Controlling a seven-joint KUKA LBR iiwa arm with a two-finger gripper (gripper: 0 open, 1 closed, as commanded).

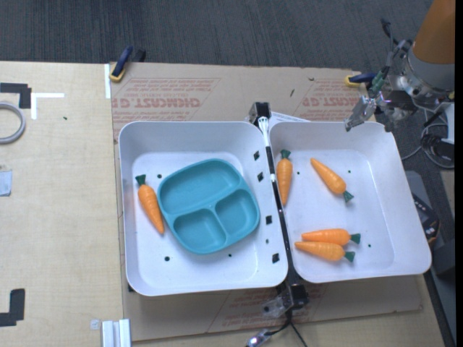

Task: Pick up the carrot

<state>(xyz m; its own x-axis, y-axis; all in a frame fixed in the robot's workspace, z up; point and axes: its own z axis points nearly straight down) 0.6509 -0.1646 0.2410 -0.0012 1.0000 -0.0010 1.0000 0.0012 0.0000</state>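
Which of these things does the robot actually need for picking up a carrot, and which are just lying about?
For the job:
- gripper, above the right bin's far edge
- four carrots in the right bin
- lone carrot in the left bin

Lying about:
- blue divided plate
- cardboard sheet
- clamps

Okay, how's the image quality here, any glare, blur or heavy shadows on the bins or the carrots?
Camera view: lighting is even and soft, with faint shadows under the blue plate and the carrots. The white bins look bright but keep detail, without harsh glare. The carrots are sharp, as with the one left of the plate. The gripper at upper right looks slightly soft, cluttered by cables.
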